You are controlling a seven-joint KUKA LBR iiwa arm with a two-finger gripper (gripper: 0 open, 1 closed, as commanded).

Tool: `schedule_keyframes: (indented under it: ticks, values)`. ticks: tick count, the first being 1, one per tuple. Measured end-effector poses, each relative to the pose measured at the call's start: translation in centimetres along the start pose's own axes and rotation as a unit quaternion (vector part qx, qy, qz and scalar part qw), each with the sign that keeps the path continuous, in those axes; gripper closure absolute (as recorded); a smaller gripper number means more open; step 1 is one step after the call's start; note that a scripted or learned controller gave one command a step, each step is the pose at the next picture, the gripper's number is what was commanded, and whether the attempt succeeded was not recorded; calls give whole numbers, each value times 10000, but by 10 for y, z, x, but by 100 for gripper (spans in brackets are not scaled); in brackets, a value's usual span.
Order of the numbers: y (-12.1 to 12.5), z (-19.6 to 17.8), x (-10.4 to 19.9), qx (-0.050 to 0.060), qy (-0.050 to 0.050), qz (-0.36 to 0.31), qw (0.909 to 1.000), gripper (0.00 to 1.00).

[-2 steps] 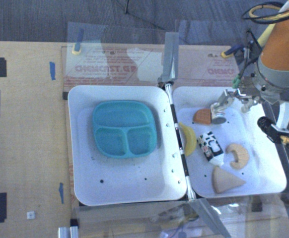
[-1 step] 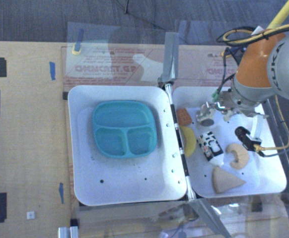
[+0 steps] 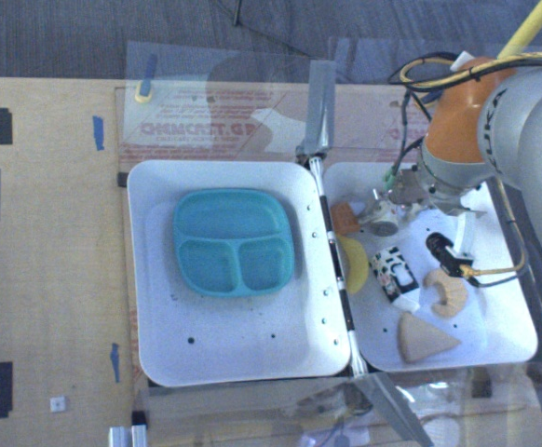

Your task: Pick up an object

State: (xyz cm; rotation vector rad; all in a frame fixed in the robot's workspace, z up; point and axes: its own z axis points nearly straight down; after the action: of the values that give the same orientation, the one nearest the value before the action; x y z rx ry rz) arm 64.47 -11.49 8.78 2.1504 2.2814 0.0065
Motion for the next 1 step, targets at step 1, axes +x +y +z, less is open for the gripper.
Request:
schedule_keyframes:
  ticks: [1]
  values:
    - [2,-12,-2,-30,-12,11,10000,100]
